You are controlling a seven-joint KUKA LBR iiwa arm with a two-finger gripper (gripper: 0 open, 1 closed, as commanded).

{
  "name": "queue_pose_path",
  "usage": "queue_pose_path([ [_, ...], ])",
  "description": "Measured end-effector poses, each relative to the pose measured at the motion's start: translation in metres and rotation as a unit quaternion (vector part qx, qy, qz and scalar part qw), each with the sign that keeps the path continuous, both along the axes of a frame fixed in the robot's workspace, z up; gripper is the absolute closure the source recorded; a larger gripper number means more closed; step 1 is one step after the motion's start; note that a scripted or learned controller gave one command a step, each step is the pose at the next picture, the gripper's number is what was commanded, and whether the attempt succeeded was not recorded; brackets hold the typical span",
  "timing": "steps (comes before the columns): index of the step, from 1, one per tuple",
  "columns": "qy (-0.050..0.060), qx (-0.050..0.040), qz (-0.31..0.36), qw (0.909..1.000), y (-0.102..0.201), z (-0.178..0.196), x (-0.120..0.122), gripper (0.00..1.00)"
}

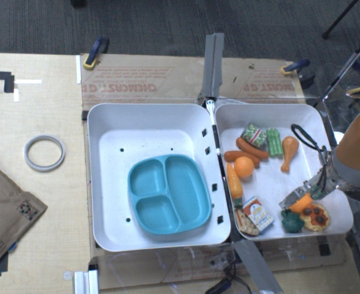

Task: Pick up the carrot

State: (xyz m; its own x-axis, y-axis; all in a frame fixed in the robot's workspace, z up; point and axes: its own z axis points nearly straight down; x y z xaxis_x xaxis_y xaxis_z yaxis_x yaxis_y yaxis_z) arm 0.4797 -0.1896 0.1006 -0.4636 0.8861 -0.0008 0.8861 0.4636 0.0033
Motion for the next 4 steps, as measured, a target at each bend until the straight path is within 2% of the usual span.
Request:
queue_pose_path([
  [1,-0.001,0.0,-0.001,1.0,0.0,0.009,0.001,1.0],
  [2,-0.001,-0.0001,-0.001,1.0,0.0,0.009,0.001,0.0],
  [3,0.003,-0.0005,-0.182,0.9832,0.001,-0.01,0.022,0.0],
  [4,0.003,-0.001,-0.181,0.9835,0.001,-0.002,0.022,1.0],
])
